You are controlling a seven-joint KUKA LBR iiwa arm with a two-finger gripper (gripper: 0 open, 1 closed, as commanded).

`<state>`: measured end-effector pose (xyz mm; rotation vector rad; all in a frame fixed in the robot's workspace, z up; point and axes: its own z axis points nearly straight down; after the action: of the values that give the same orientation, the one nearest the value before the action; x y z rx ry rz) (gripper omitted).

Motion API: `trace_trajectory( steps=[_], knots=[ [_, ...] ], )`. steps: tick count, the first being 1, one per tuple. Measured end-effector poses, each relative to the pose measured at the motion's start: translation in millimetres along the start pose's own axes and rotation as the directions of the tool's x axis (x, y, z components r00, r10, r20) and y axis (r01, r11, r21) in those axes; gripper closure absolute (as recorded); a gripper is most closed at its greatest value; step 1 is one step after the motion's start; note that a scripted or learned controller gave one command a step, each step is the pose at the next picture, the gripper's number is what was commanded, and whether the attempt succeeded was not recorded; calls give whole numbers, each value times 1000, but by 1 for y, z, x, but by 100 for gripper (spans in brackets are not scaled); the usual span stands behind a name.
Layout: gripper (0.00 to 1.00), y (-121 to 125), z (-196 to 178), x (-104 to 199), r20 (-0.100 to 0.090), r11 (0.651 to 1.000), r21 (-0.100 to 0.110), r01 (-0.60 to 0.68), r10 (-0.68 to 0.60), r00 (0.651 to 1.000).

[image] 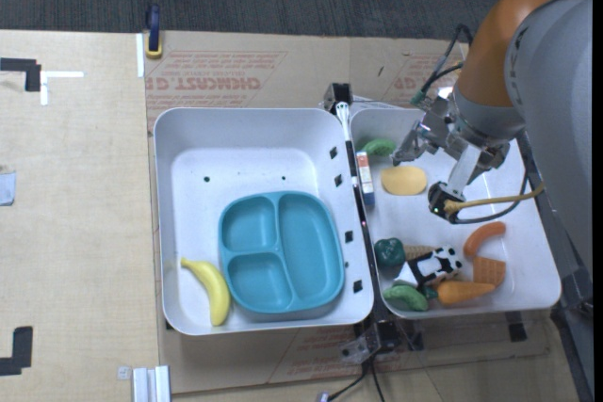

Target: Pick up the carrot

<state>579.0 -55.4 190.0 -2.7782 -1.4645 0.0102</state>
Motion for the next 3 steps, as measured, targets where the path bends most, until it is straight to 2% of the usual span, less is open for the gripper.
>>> trace_trajectory(
  steps=[1, 2, 3],
  knots=[
    [0, 38, 76, -25, 0, 997, 3, -78, 78, 997],
    [0, 49, 99, -17, -2, 953, 0, -304, 304, 953],
    [0, 3, -1, 20, -3, 980, -1, -198, 198, 980]
  ],
)
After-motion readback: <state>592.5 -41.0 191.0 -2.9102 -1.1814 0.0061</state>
